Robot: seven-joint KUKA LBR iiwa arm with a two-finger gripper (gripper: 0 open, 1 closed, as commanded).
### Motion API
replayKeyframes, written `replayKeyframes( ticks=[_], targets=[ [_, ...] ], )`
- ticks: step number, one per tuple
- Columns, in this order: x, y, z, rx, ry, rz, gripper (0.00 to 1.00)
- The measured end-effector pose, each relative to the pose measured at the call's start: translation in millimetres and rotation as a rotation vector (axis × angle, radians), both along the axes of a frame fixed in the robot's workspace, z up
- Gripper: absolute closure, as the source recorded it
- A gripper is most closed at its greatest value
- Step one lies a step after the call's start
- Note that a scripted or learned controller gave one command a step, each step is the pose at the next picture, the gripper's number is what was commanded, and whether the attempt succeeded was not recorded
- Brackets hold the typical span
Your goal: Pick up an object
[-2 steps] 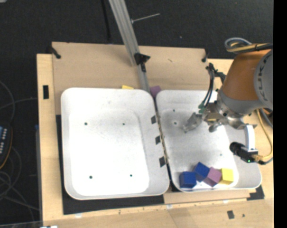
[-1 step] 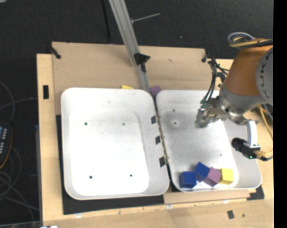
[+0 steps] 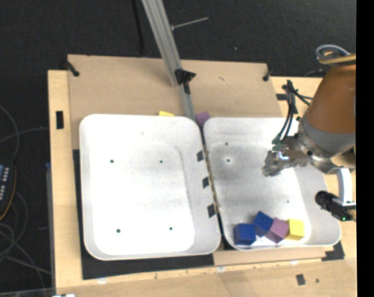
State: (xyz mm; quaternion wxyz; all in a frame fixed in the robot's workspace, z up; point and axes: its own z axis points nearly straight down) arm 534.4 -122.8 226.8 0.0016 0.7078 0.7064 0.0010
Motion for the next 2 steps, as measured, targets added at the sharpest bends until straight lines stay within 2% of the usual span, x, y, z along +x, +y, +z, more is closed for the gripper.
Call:
replayKeyframes(
  ticks=[1, 2],
  targets=[
    [11, 24, -28, 0.001, 0.005, 0.005, 1.00],
    [-30, 23, -131, -0.001, -0.002, 0.000, 1.00]
  ],
)
